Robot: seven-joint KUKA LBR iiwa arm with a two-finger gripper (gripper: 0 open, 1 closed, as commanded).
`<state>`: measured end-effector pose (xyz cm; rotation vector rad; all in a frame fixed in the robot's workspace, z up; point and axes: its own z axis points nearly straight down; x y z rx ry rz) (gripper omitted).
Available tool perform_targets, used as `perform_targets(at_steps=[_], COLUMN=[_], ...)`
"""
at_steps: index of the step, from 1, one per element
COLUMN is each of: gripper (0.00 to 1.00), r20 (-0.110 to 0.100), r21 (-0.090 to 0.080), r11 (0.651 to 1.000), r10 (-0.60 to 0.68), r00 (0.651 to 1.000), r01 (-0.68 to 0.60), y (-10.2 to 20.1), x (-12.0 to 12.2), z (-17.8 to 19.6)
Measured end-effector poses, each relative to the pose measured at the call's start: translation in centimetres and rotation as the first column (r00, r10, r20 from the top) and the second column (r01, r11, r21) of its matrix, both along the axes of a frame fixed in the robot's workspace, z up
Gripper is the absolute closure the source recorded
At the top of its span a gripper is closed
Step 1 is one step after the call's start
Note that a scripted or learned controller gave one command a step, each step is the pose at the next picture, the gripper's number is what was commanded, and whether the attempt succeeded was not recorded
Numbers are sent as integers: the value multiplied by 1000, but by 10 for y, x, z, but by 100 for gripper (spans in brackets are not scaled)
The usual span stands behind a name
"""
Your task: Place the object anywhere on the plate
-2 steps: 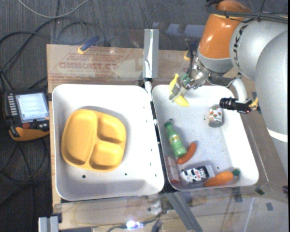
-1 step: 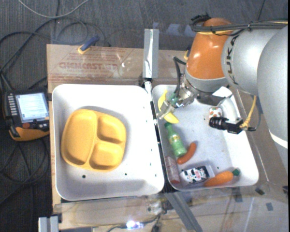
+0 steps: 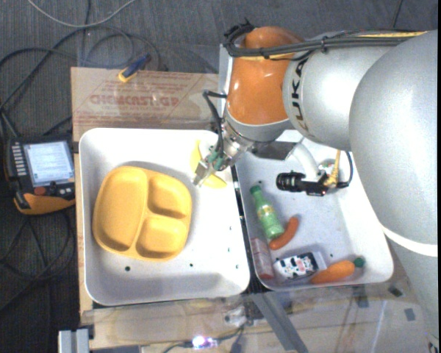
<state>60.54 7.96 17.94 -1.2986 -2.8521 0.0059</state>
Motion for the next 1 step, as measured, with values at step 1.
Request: perform_targets(at_steps=[1], gripper=[100], r20=[1], r21=[-1], r11=[1000], r10=[10], r00=[1000], r01=[-10], y=[25], x=[-27], z=[78])
